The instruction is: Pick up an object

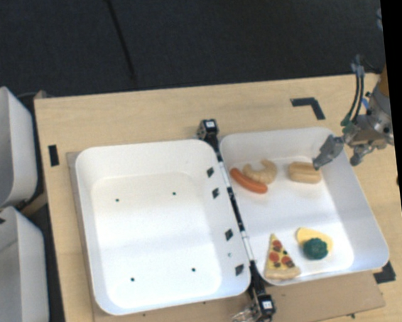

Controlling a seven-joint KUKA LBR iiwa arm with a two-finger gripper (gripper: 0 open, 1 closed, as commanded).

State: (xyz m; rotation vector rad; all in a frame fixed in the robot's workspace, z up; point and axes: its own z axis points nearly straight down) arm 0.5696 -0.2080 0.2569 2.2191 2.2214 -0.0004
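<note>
The right bin [355,198] holds five items, bun [303,172], sausage [249,180], croissant [265,168], pizza slice [280,258] and broccoli [314,248], while the jaws at three o'clock are cropped, spread untellable.

Pale wooden bench [181,112], two shallow white bins [91,204] [355,205] side by side

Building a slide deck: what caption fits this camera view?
Gripper poised beside a bread roll in the right bin, with hot dog, pizza slice nearby.
</note>
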